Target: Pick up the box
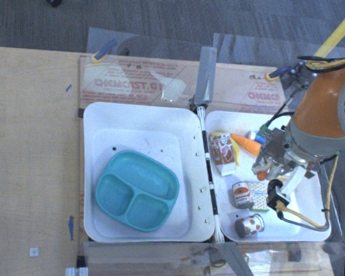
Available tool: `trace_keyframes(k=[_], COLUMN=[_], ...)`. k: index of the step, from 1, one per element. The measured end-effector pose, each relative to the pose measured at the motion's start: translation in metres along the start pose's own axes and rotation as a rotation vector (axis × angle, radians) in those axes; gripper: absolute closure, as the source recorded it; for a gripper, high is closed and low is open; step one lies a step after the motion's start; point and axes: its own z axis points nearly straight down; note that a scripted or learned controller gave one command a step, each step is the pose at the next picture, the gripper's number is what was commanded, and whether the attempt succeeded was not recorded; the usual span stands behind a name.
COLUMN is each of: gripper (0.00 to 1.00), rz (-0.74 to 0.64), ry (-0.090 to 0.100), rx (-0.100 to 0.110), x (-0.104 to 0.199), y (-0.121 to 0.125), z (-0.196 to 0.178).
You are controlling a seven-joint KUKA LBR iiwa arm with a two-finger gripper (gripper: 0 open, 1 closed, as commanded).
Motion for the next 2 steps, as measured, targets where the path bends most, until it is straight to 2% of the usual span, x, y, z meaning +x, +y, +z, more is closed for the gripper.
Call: trace_keyframes(k=[1, 2], gripper=[1.00, 1.00], rz=[-0.071, -0.112], ry=[0.001, 0.001], rx=[0.000, -0.005], x=[0.008, 0.034], y=[-0.004, 0.033], z=[0.013, 0.016])
